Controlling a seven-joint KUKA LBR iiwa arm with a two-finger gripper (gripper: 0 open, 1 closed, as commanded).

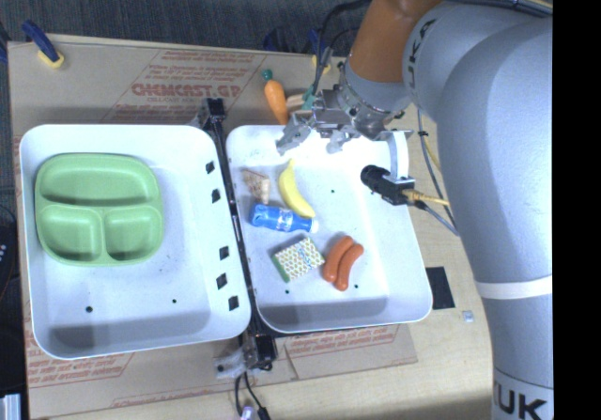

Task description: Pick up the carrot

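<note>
Cardboard-covered counter (pixel 188 80) under two white bins: left bin (pixel 56 334) with a green tray (pixel 99 207), right bin (pixel 394 287) with a banana (pixel 294 191), blue wrapper (pixel 279 217), checkered block (pixel 299 258), pair of sausages (pixel 341 261) and a small tan piece (pixel 256 185). Carrot (pixel 275 100) outside both bins, on the cardboard just beyond the right bin's far left corner, near the divider. Gripper (pixel 315 132) over the right bin's far edge, spread apart and grasping nothing, pale fingers (pixel 292 135) splayed toward the bin floor. Carrot just up and left of the gripper, near but apart, not between the fingers. Long axis close to upright in the view, slightly tilted: green stub end toward the far side, orange tip toward the bin rim. Likely needs a short shift left and away from the bin, with the fingers turned to close across the carrot's narrow width, not along its length. Bin rim close to the tip, so a possible snag on the way down.
</note>
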